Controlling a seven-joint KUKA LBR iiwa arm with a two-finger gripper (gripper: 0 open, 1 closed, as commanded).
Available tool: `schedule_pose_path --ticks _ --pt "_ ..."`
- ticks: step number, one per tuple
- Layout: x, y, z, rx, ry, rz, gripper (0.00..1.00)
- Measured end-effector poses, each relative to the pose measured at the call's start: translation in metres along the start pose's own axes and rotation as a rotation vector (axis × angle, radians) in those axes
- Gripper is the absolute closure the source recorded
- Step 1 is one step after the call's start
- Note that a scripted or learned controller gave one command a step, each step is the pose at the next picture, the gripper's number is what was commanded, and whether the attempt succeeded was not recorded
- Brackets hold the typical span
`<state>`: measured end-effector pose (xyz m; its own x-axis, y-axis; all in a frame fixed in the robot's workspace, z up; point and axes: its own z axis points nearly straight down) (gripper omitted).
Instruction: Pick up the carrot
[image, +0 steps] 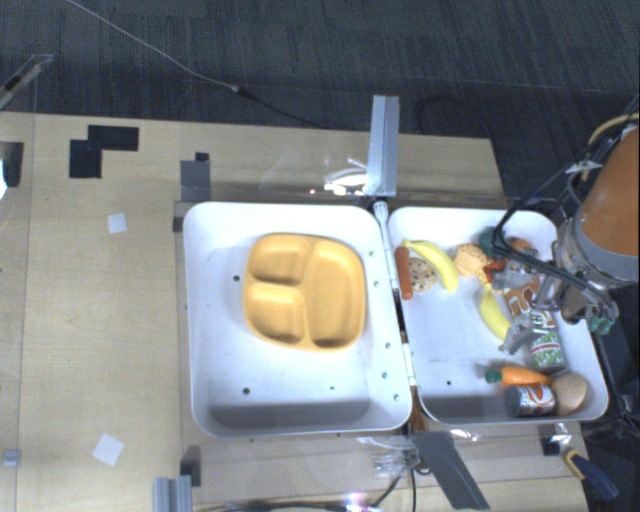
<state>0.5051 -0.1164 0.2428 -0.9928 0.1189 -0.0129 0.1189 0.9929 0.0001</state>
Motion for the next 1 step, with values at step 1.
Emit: schedule_pose_path --ticks 1 --pt "0.0221 0.0128 0.1274 -0.002 0.016 -0.004 0.0"
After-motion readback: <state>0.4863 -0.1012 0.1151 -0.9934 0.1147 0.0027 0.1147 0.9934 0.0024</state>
